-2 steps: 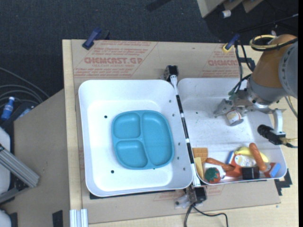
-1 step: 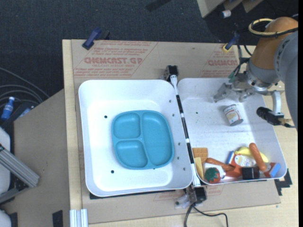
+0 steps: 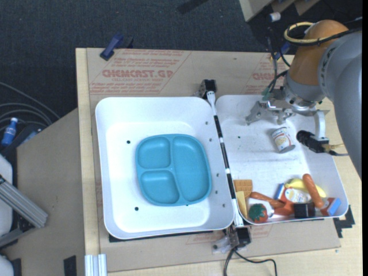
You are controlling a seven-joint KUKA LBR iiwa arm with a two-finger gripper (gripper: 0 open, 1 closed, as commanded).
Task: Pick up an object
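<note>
Arm enters from right, wrist bent down over right bin [image 3: 238,111] far end — gripper [image 3: 269,112] spread wide, nothing between fingers. Small can [image 3: 280,140] lies just beside, apart.

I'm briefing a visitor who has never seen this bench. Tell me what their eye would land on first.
First, the blue divided plate, alone in the middle of the left bin. Next, the colourful heap of toy food crowded into the near corner of the right bin, with a small jar lying apart above it. Then the grey arm's orange band at upper right, the gripper hanging over the right bin's far end.
</note>
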